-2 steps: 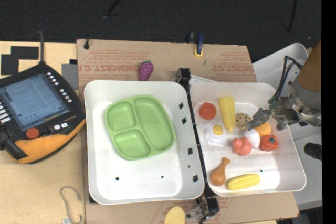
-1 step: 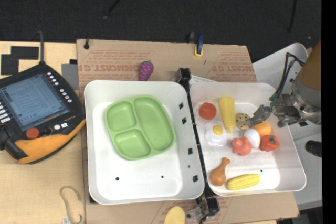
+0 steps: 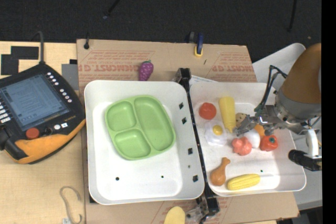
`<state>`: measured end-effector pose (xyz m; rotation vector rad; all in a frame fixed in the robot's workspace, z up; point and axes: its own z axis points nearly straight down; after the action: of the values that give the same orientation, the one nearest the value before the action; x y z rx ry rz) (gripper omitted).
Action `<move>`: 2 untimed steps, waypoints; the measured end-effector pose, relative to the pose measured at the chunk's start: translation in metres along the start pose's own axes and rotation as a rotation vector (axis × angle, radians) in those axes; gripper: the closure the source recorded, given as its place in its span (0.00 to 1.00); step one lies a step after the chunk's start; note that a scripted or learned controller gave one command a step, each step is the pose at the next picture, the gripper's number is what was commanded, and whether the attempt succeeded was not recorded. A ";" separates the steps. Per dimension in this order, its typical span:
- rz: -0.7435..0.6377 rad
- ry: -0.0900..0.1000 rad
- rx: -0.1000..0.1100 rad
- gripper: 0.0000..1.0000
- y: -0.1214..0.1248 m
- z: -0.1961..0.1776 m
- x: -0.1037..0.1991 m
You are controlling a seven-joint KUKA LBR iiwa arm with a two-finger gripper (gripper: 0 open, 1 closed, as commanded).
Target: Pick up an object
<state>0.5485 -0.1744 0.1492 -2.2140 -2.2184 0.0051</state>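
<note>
- Nearest the camera, a pale yellow rounded plastic toy (image 3: 175, 214) lies on the cardboard sheet (image 3: 168, 60), outside the bins, just beyond the near edge.
- In the right white bin (image 3: 294, 178), near side, lie a yellow toy corn cob (image 3: 243, 182) and a tan toy drumstick (image 3: 221, 171).
- My pincer (image 3: 251, 124) hangs low over the middle of this bin, among a pinkish-red lumpy toy (image 3: 241, 146), a small white round toy (image 3: 253, 139) and a red toy pepper (image 3: 269, 142). I cannot tell how wide it stands, nor whether it holds anything.
- Farther off lie a red toy tomato (image 3: 207, 110) and a tall yellow toy block (image 3: 227, 112).
- To grasp well, I judge I should centre on one toy, since the cluster is crowded and neighbours may get nudged.
- The left white bin (image 3: 105, 176) holds a green three-part plastic plate (image 3: 139, 127).
- A purple toy grape bunch (image 3: 145, 70) rests on the cardboard at the far side; a control pendant with orange trim (image 3: 37, 110) sits far left. Dark floor with cables lies beyond.
</note>
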 end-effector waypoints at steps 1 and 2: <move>0.001 0.000 -0.001 0.00 0.006 0.056 0.007; 0.004 -0.002 -0.005 0.00 0.006 0.061 0.007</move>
<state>0.5544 -0.1673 0.0880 -2.2226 -2.2173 0.0015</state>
